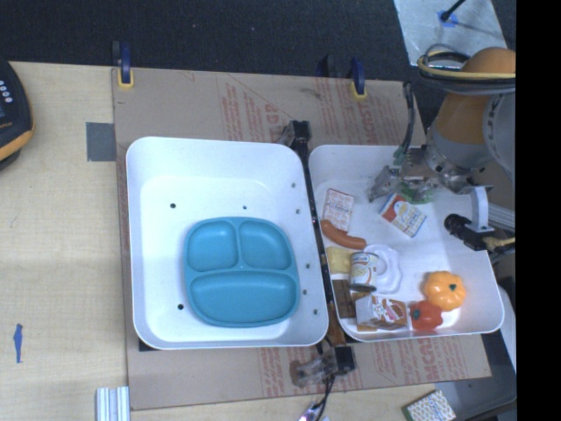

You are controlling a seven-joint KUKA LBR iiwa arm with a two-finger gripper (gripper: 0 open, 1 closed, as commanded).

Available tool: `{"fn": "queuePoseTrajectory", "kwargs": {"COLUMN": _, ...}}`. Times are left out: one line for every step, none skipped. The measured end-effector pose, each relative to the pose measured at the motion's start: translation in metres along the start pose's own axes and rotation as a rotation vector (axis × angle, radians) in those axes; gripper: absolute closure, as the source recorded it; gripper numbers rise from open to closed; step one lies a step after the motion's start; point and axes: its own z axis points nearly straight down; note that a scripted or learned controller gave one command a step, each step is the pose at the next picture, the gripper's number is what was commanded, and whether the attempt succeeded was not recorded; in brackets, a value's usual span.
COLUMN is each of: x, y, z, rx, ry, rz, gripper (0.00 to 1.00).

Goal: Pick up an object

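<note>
My gripper (404, 185) hangs over the far part of the right bin (480, 274), just above and behind a small white, red and green carton (405, 217). I see nothing held in it. Other things in that bin: a white and red packet (338, 207), a sausage (344, 234), a small can (360, 270) next to a white lid (386, 267), a yellow block (337, 260), an orange pumpkin-like toy (443, 289), a red toy fruit (426, 317) and a red and white wrapper (380, 314).
The left bin (158, 174) holds a blue divided plate (241, 270). A black clip (299, 132) sits at the far end of the rims where the bins meet. The arm's grey and orange body (469, 117) rises at the right edge.
</note>
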Motion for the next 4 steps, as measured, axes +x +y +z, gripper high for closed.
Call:
{"fn": "queuePoseTrajectory", "kwargs": {"x": -0.046, "y": -0.005, "z": 0.006, "rx": -0.007, "ry": -0.002, "rz": 0.004, "gripper": 0.0}}
{"fn": "queuePoseTrajectory", "kwargs": {"x": -0.016, "y": 0.016, "z": -0.015, "rx": -0.009, "ry": 0.0, "rz": -0.002, "gripper": 0.0}}
{"fn": "queuePoseTrajectory", "kwargs": {"x": -0.025, "y": -0.028, "z": 0.003, "rx": -0.013, "ry": -0.003, "rz": -0.001, "gripper": 0.0}}
{"fn": "queuePoseTrajectory", "kwargs": {"x": 0.016, "y": 0.017, "z": -0.003, "rx": -0.01, "ry": 0.001, "rz": -0.005, "gripper": 0.0}}
